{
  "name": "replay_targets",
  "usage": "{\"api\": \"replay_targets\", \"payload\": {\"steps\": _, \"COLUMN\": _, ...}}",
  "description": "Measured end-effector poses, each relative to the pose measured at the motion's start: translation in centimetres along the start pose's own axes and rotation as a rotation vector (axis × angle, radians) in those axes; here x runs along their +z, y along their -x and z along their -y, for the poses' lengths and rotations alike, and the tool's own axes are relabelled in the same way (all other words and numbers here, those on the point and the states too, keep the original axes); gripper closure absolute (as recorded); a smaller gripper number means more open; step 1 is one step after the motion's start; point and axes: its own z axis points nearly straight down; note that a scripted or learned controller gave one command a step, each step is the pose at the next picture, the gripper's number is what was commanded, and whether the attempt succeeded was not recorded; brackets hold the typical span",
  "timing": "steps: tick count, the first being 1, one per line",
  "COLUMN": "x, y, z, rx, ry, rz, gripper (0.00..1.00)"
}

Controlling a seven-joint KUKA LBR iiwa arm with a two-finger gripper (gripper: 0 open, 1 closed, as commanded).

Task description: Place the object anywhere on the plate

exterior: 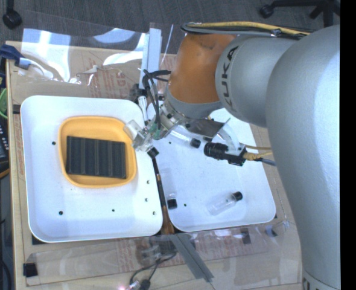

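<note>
Grey arm [286, 83] — tool [143, 135] at yellow plate's [96, 128] right rim, grip state unreadable. Clear vial [223, 203] — lying in right bin [256, 210], well apart from plate.

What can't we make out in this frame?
- Gripper: camera view, small and cluttered by cables; finger state and any held object unreadable.
- Right bin: its far half is covered by the arm.
- Clear vial in the right bin: transparent, contents indistinct.
- Yellow plate with dark ridged insert: fully visible, but whether the gripper touches its rim is unclear.
</note>
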Motion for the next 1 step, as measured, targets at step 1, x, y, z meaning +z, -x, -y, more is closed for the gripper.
{"api": "replay_targets", "payload": {"steps": 1, "x": -0.01, "y": 0.02, "z": 0.01, "rx": 0.000, "ry": 0.000, "rz": 0.000, "gripper": 0.00}}
